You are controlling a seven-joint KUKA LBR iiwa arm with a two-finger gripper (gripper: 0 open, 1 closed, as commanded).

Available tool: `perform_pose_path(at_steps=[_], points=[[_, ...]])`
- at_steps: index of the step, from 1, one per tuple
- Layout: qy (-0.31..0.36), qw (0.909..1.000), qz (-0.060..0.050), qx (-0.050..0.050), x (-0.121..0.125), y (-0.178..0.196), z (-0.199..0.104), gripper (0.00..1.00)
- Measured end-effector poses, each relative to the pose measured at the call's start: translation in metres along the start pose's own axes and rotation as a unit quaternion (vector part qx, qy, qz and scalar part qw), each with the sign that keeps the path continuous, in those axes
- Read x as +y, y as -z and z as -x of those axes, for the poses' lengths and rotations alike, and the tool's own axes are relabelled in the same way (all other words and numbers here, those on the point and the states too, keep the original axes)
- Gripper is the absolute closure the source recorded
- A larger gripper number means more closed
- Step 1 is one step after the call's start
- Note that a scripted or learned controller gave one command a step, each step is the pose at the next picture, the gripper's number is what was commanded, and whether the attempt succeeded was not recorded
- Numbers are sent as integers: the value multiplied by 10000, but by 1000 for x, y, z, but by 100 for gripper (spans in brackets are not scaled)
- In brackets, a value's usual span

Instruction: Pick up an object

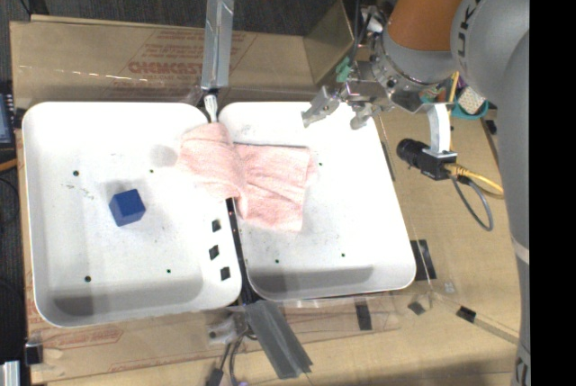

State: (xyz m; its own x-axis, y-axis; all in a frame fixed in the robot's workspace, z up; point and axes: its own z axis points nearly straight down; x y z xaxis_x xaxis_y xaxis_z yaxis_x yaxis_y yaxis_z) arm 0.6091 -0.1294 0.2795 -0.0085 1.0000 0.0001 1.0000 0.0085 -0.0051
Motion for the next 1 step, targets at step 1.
perform_pose_path(at_steps=[1], points=[[740, 9973, 0, 2, 3, -148, 33, 0]])
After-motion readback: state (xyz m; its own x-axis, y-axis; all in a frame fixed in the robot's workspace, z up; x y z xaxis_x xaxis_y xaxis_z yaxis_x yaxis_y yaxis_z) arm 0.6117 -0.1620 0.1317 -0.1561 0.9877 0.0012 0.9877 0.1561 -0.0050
